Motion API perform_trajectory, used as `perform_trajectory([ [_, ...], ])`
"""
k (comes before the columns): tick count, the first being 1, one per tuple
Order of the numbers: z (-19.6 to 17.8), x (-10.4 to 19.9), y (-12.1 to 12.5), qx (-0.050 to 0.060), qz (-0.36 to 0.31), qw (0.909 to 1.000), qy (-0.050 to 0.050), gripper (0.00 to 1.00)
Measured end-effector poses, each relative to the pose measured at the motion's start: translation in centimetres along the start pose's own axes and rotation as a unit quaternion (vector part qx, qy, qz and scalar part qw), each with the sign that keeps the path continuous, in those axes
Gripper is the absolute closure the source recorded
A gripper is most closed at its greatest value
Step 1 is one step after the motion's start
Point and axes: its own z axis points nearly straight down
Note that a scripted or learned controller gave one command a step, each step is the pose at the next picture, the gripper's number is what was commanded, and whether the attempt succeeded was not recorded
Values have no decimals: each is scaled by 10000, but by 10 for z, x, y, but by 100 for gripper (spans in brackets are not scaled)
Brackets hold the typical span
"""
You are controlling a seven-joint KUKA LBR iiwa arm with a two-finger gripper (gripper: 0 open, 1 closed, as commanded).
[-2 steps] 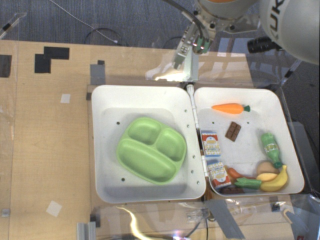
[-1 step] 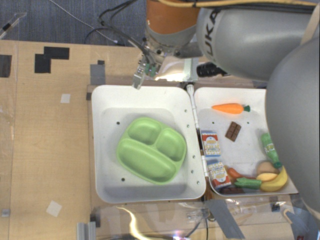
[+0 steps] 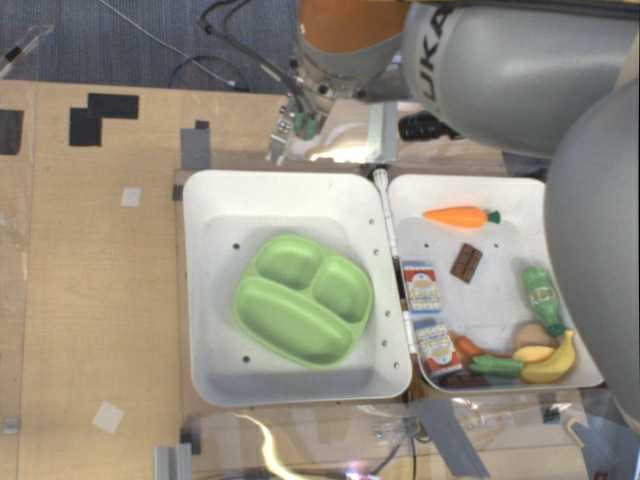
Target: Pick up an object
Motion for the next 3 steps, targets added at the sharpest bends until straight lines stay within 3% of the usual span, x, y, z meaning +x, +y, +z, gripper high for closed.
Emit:
perform_trajectory([
  [1,32,7,28,43,546,9985,39,100],
  [2,25,-16,-34,29,-1661,9861,24,100],
  [3,45,3,26,21,-1606,9870,44,100],
])
